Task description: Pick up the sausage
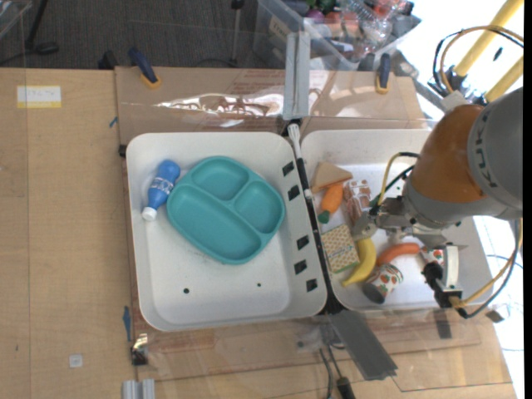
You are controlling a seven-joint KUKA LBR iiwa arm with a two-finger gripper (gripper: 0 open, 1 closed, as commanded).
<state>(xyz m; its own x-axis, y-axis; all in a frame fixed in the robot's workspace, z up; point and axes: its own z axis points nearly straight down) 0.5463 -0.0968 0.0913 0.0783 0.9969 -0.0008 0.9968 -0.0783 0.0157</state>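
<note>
Hanging near the smooth, curved orange sausage (pixel 403 250), the jaws' state cannot be told.

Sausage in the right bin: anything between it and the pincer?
Nothing visible. The pincer sits just up-left of the sausage. The banana and patterned cup crowd the sausage's left end but are not in the path.

Left bin (pixel 208 296): we find a bottle (pixel 160 188) left of a plate (pixel 226 209). Right bin (pixel 366 150): the sausage (pixel 405 250) right of a banana (pixel 363 262).
</note>
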